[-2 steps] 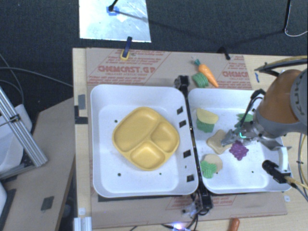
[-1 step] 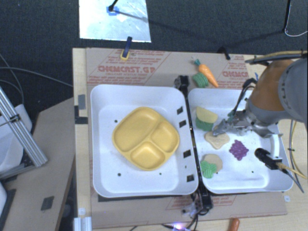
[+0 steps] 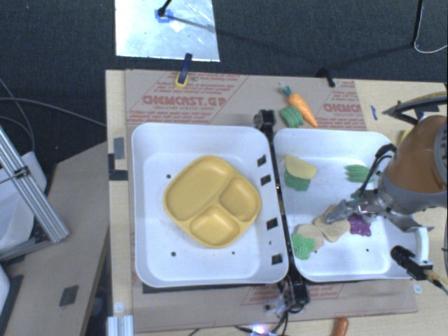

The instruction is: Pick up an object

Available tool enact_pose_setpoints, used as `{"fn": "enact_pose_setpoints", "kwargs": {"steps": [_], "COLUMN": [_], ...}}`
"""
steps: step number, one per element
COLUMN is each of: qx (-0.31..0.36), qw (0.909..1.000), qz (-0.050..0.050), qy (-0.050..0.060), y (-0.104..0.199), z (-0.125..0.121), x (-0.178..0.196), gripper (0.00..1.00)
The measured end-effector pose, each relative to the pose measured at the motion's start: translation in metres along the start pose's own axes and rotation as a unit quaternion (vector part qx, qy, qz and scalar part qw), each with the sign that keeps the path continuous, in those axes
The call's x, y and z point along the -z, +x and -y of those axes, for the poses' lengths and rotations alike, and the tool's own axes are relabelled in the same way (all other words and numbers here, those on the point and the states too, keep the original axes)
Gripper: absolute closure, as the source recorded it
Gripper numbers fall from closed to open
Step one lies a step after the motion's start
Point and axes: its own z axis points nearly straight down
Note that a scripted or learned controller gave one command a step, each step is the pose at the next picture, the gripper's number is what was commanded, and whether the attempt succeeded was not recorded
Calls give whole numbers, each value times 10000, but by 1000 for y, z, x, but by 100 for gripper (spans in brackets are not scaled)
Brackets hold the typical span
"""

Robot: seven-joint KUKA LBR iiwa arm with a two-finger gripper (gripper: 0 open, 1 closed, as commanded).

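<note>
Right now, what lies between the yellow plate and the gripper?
In the camera view, between the yellow plate and the gripper: both bins' walls, then a beige piece.

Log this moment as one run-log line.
tool: low in right bin | nearest: tan toy piece | yellow divided plate: in left bin

Slanted overhead view of both bins (image 3: 210,135)
</note>
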Motion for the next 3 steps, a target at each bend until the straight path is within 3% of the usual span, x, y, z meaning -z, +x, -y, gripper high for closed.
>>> {"fn": "enact_pose_setpoints", "kwargs": {"steps": [1, 2, 3], "qx": [44, 15, 49], "qw": [10000, 10000, 10000], "qz": [-15, 21, 5], "qy": [33, -5, 20], "y": [30, -33, -38], "z": [30, -13, -59], "x": [39, 64, -7], "gripper": [0, 0, 0]}}
